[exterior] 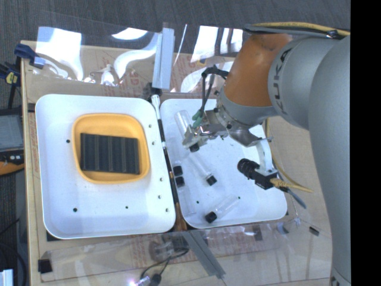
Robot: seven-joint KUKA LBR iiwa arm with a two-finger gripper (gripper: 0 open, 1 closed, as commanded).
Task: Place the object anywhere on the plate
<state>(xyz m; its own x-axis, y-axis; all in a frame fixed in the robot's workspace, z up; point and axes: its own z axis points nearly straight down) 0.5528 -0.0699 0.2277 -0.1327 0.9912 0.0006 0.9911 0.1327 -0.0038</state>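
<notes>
A yellow plate point(108, 122) with rounded corners lies in the left bin point(53, 201), and a dark ribbed slab point(111, 153) rests on it. In the right bin point(268, 204) lie clear plastic tubes with black caps: one point(182, 120) near the bin's far left, one point(208, 177) in the middle, one point(219, 210) near the front. My gripper point(193, 138) hangs low over the right bin's far left part, just right of the far tube. Nothing can be made out in its grasp.
Two small black pieces point(178, 176) lie by the right bin's left wall. A black cable plug point(255, 173) on the arm hangs over the right bin's right side. The orange-banded wrist point(256, 70) covers that bin's far right corner.
</notes>
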